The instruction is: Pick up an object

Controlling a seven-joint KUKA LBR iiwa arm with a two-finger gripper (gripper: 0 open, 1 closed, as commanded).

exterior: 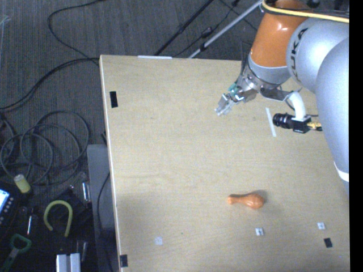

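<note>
Our hand (223,105) hangs over bare table (170,152), its grip unreadable to us, well short of the orange piece (248,200).

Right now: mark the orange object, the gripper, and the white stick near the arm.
orange object (248,200): camera view, on its bulbous middle.
gripper (222,107): camera view, at its fingertips.
white stick (270,122): camera view, on its mid-length.

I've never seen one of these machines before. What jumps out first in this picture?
The big grey arm with its orange band fills the upper right, reaching over a tan board. Its small end effector hangs above the board's upper middle. Toward the lower right of the board lies a lone orange pear-shaped object, well apart from the end effector, while dark cables coil on the floor at left.
</note>
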